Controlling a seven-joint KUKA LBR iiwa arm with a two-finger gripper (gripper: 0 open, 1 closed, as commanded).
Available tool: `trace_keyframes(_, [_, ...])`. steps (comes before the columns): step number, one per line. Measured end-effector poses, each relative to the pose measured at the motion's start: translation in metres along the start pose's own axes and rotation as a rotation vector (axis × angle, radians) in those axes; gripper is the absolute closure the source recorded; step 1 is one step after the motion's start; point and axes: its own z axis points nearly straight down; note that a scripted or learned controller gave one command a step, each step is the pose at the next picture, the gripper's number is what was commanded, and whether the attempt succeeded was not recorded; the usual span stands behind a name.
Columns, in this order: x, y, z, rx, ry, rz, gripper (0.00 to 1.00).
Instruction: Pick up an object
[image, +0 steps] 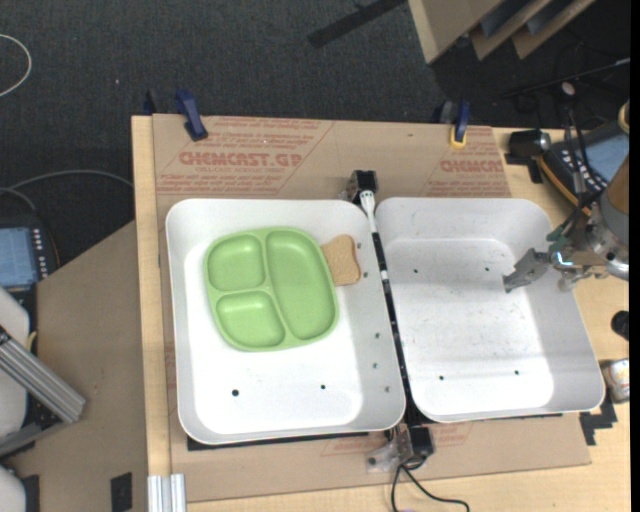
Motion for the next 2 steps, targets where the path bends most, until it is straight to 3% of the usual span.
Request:
trace_keyframes(1, [0.007,-0.053,-0.210,-0.021,-0.008,-0.001,0.00])
trace_keyframes(2, [0.025,-0.063,-0.354,-0.022,-0.007,-0.003,0.00])
